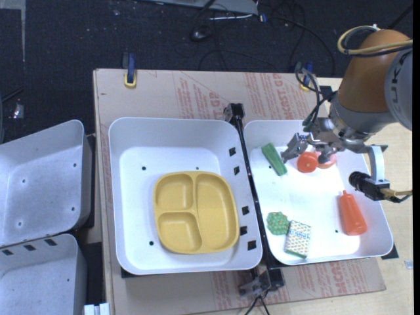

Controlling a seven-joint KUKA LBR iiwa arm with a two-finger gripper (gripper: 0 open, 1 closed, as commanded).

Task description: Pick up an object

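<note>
My gripper (308,153) hangs over the back of the right bin (377,176), reaching in from the right. Its two fingers stand apart, one on each side of a small round red object (306,163) that lies on the bin floor just under them. The fingers look open, and I see no grip on the red object. A green bar (273,159) lies slanted just left of the gripper. An orange-red bottle-shaped object (352,213) lies to the front right.
A bumpy green object (277,223) and a patterned white box (298,239) sit at the right bin's front left. The left bin (131,176) holds a yellow divided plate (195,211). A black divider (244,169) runs between the bins.
</note>
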